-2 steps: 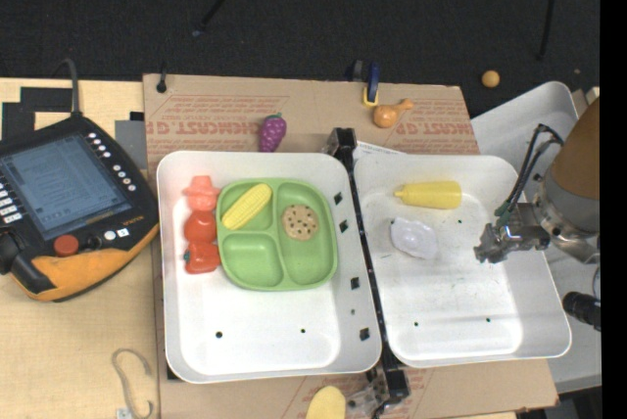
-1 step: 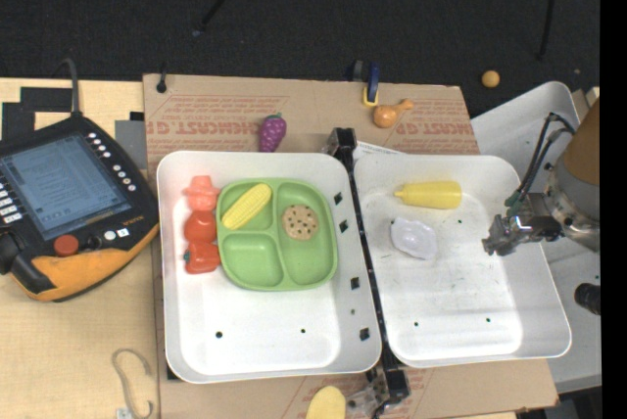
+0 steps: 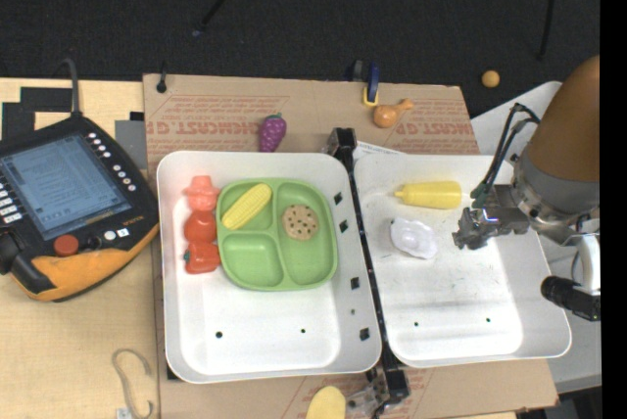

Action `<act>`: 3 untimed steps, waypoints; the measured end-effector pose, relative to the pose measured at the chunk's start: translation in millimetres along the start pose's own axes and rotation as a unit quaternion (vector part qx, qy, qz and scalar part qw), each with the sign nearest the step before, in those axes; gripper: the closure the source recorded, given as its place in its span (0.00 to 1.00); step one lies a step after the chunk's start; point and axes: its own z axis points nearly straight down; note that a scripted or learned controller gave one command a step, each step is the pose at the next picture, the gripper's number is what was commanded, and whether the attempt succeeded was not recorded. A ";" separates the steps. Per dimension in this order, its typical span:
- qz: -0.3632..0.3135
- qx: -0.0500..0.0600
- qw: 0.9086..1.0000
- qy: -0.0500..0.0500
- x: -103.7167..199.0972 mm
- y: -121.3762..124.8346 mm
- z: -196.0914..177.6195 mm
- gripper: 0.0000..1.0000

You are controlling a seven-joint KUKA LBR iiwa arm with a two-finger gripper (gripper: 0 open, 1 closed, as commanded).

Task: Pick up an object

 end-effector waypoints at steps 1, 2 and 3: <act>0.000 0.002 1.000 0.000 46.1 12.4 12.1 1.00; 0.001 0.001 1.000 0.000 89.8 27.2 20.2 1.00; 0.000 0.001 1.000 0.000 135.5 43.8 24.7 1.00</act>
